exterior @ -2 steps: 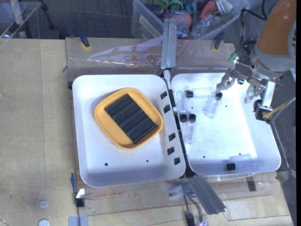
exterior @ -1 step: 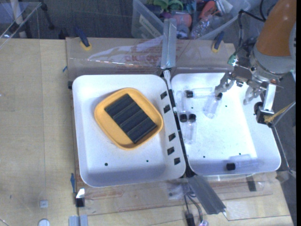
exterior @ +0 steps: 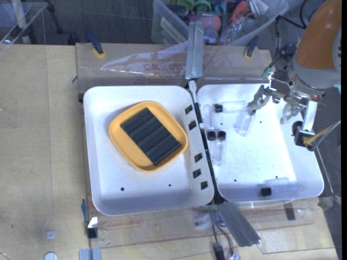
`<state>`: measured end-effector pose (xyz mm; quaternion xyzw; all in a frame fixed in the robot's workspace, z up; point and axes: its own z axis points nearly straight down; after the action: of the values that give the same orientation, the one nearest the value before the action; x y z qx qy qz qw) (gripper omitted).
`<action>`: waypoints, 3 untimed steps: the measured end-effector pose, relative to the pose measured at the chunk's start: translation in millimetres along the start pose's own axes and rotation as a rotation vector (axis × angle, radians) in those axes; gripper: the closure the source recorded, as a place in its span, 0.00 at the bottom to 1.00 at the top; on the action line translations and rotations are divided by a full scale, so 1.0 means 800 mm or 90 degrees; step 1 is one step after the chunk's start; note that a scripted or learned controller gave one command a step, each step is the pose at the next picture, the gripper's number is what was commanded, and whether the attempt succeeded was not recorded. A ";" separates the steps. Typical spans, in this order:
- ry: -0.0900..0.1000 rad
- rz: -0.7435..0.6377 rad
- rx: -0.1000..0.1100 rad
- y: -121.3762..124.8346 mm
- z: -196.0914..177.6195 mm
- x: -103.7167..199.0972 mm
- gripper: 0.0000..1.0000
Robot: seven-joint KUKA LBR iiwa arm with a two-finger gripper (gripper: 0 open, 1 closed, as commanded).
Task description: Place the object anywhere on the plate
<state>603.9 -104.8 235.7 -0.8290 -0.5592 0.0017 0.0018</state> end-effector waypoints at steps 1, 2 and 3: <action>0.001 0.005 -0.002 0.004 0.000 0.000 0.00; 0.000 -0.036 -0.002 0.018 0.014 -0.017 0.00; 0.001 -0.035 -0.003 0.007 -0.001 -0.011 0.00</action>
<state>605.9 -115.0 236.9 -0.8133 -0.5818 0.0000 0.0005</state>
